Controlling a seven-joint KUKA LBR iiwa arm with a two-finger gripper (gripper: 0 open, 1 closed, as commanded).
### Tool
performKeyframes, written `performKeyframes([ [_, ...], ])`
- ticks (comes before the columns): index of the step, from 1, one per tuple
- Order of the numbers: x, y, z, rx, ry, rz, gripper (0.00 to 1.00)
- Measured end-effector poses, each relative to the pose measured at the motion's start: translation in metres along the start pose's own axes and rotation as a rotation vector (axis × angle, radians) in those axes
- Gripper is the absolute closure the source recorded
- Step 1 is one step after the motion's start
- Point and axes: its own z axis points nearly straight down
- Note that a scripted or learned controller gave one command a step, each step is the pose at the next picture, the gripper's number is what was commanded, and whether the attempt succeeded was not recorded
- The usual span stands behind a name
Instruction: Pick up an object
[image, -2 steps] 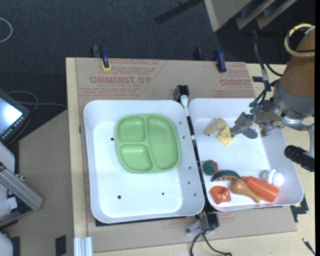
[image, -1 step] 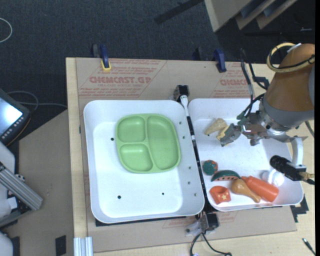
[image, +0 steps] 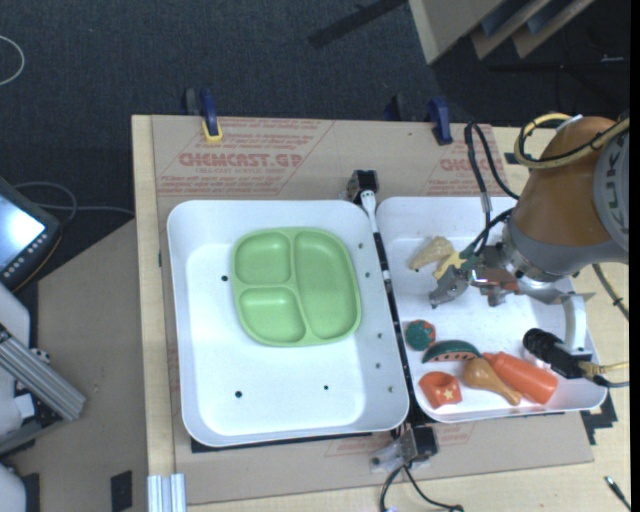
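Cream object (image: 432, 252), small, curved

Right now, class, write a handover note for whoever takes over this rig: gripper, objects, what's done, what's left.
Gripper: low in the right white bin, beside the cream banana-shaped toy; no object seen in it.
Along that bin's near side: red-and-green ball, watermelon slice toy, red-orange plastic toy, tan pear-shaped toy, orange carrot toy.
Left white bin: green divided plate.
Done: nothing lifted.
Left: grasp one object and raise it.
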Motion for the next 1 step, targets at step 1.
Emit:
performKeyframes([
  [1, -0.0013, 0.0007, 0.0638, 0.0, 0.0, 0.0, 0.0],
])
